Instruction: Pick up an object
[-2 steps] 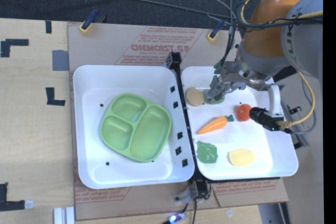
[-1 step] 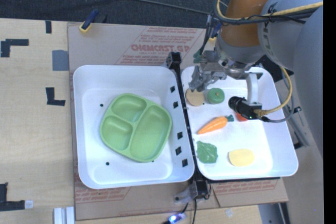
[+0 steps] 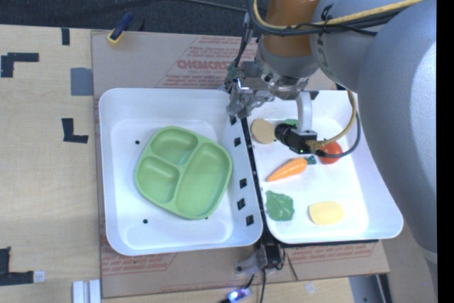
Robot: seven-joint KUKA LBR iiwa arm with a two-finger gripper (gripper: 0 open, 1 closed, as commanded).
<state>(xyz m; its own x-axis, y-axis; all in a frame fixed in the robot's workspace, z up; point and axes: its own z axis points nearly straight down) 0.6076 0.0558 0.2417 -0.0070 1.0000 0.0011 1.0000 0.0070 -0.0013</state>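
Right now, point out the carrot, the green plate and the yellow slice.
carrot (image 3: 287, 169), camera view, middle of its orange body.
green plate (image 3: 198, 177), camera view, floor of its large compartment.
yellow slice (image 3: 325, 213), camera view, its centre.

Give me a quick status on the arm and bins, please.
Gripper at the wall between bins. Carrot, tomato, yellow disc loose in right bin. Green plate in left bin.

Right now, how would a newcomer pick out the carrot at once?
Find the white bin on the view's right, beside the one holding the green divided plate. Near its middle lies the carrot, between a tan disc and a green leafy piece. It is the only orange, tapered thing there.
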